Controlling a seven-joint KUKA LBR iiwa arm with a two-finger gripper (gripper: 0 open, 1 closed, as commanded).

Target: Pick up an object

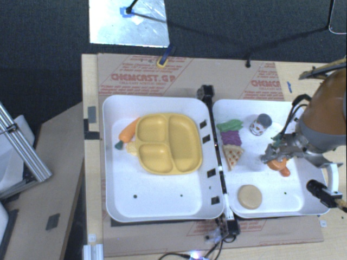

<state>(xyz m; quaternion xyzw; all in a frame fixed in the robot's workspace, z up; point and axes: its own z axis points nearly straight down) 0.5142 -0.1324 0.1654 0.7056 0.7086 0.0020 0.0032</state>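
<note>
My gripper (275, 156) is low in the right bin (303, 203), near its right side, with the grey and orange arm (328, 115) above it. Directly under and touching it lies a small orange toy (282, 168), partly hidden by the gripper. To the left in the same bin are a pizza slice (233, 156), a purple grape bunch (231, 137) and a green leafy piece (230, 125). A small grey-topped can (261, 123) stands at the back, and a round tan bun (250, 196) lies at the front.
In the left bin (157, 206) sits a yellow divided plate (164, 143), with an orange carrot (127, 131) against its left edge. A black divider (214, 150) runs between the bins. The bench's cardboard sheet (184, 72) lies behind them.
</note>
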